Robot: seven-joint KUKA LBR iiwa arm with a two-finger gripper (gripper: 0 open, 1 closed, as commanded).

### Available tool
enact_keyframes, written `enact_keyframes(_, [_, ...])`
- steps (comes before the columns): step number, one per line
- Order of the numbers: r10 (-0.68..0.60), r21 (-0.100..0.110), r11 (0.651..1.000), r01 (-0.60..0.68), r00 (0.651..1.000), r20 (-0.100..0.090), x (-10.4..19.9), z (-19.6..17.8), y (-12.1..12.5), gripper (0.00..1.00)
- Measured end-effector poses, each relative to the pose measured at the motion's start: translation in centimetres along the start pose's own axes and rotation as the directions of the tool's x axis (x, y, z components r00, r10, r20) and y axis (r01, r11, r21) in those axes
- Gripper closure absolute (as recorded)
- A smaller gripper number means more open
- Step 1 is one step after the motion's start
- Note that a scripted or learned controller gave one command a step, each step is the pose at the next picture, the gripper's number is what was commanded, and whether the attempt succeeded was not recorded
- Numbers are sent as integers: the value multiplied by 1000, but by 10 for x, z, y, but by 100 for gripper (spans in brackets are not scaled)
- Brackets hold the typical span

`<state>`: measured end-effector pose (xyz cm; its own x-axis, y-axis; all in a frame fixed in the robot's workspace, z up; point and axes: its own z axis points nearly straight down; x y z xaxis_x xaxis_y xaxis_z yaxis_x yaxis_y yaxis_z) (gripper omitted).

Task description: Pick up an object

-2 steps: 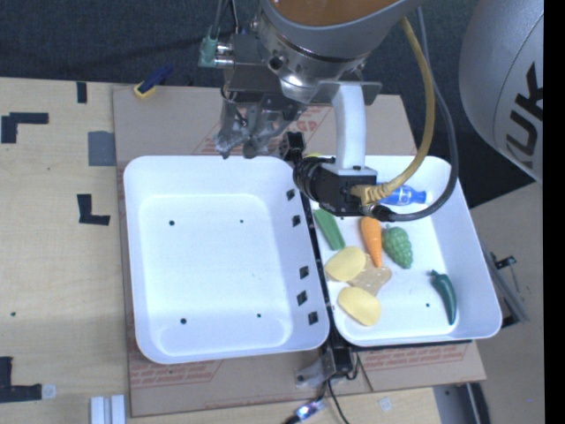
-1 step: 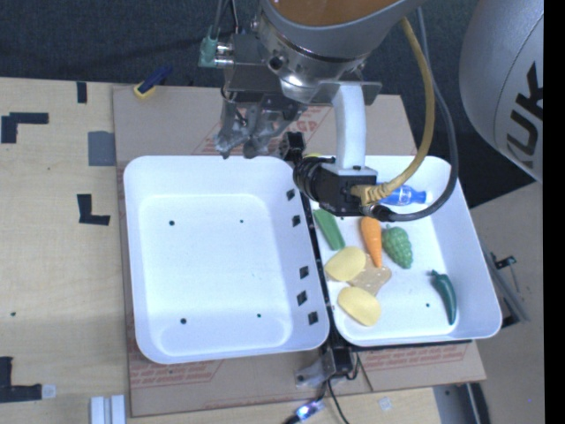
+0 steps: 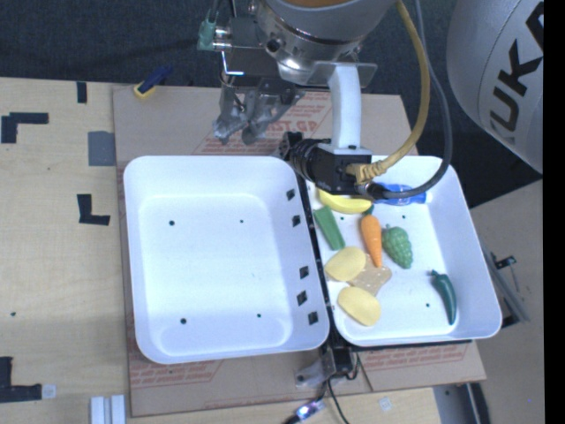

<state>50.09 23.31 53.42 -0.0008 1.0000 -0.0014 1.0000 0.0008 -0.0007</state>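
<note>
The right bin (image 3: 468, 237) holds several toy foods: a yellow banana (image 3: 344, 204), a green cucumber (image 3: 329, 228), an orange carrot (image 3: 372, 239), a bumpy green piece (image 3: 399, 246), two yellow lumps (image 3: 344, 264) (image 3: 359, 306), a tan piece (image 3: 374, 279) and a dark green chili (image 3: 444, 295). A blue item (image 3: 404, 193) lies at the bin's back, partly behind a cable. My gripper (image 3: 242, 129) hangs over the cardboard just behind the left bin's back rim, away from all the foods. Its fingers stand apart with nothing between them.
The left white bin (image 3: 212, 254) sits beside the right one, with a row of black clips (image 3: 306, 263) along the shared wall. A black device with a yellow cable (image 3: 335, 166) hangs over the right bin's back left corner. The arm's body fills the upper right.
</note>
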Motion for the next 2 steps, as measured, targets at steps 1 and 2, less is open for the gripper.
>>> enact_keyframes(1, [-1,2,1000,1,1000,0,0,0,-18,100])
enact_keyframes(2, [-1,2,1000,1,1000,0,0,0,-17,100])
